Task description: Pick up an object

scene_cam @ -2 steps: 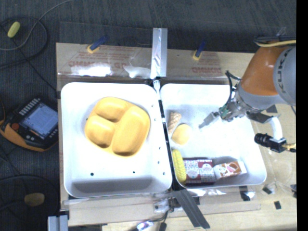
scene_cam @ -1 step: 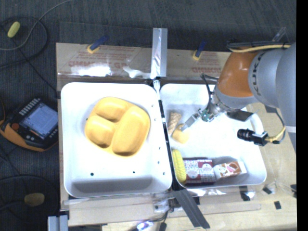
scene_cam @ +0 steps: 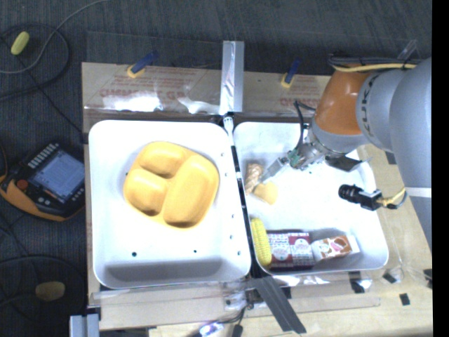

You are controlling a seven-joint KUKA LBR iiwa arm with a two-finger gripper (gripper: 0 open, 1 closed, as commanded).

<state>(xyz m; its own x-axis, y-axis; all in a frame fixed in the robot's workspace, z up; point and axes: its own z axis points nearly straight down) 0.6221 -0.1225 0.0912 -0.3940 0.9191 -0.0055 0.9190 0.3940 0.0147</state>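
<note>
The arm is leaning into the right bin (scene_cam: 379, 248), with the end effector (scene_cam: 270, 173) low over a pale yellow wedge (scene_cam: 264, 193) near the divider; whether it is spread or pressed together I cannot tell. It looks like the approach step, nothing lifted yet. Next it needs to settle squarely on the wedge, clear of the small brown piece (scene_cam: 253, 171) just beside.

You have a brown bench (scene_cam: 105, 83) carrying two white bins side by side: left bin (scene_cam: 98, 188), right bin (scene_cam: 337, 209).
</note>
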